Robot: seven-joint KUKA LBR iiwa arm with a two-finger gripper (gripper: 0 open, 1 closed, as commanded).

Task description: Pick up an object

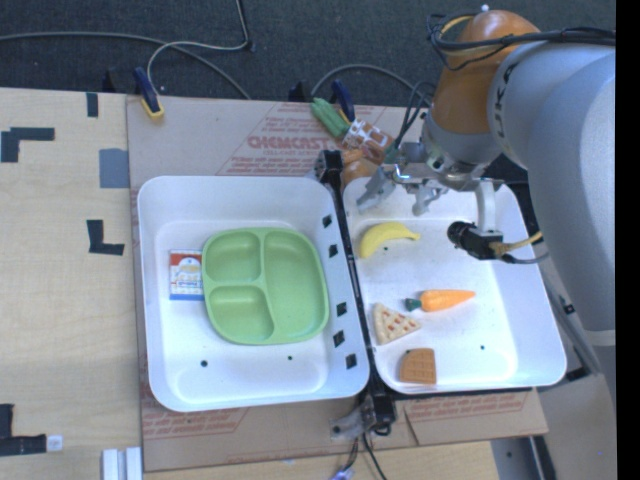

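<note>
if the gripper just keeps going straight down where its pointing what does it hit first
Most likely the banana, lying just below the gripper in the right bin. Depth is unclear from this slanted view, so it might land on bare bin floor beside it.

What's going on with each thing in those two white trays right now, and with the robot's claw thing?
Tool: open, holding nothing, hovering above the right bin's far edge.
Banana: lying loose in the right bin, just below the tool.
Carrot: lying on its side, untouched.
Waffle wedge: lying flat.
Brown square piece: lying flat near the front wall.
Green divided plate: right way up in the left bin.
Small card: flat, beside the plate's left edge.
</note>
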